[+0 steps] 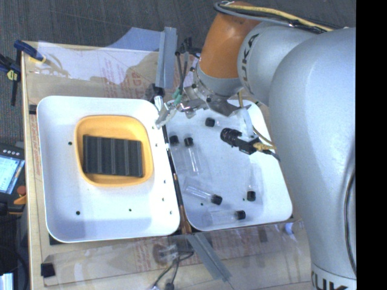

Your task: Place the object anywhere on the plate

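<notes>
Small tubes wait in the right bin; the plate sits in the left one.

The clear tubes with black caps (193, 159) lie scattered in the right bin (275, 207). The yellow plate (115, 153) with its dark ridged middle sits in the left bin (54, 210), well apart from them. The gripper (164, 110) hangs over the wall between the bins, and I cannot tell how wide it is. The tubes are thin and slippery, so a grab could miss or drop one early.

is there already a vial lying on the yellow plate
No, the yellow plate in the left bin bears no vial; the clear vials lie in the right bin.
</notes>
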Robot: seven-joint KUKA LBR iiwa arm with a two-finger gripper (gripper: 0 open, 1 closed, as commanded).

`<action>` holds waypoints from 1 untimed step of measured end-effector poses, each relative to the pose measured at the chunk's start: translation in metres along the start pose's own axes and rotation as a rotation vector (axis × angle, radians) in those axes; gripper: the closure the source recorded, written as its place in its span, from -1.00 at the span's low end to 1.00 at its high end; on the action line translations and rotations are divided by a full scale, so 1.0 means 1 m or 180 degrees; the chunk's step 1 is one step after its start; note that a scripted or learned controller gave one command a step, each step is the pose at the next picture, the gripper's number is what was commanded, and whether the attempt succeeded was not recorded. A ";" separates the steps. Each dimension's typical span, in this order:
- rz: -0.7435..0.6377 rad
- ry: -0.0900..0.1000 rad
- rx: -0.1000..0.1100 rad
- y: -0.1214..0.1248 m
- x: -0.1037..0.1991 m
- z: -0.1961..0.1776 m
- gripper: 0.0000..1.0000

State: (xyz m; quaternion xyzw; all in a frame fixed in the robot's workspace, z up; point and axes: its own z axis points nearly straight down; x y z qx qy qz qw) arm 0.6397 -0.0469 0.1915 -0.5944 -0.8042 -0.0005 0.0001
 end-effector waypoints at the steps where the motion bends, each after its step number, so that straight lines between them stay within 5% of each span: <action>1: -0.0010 0.0003 0.0001 0.034 0.052 -0.001 -1.00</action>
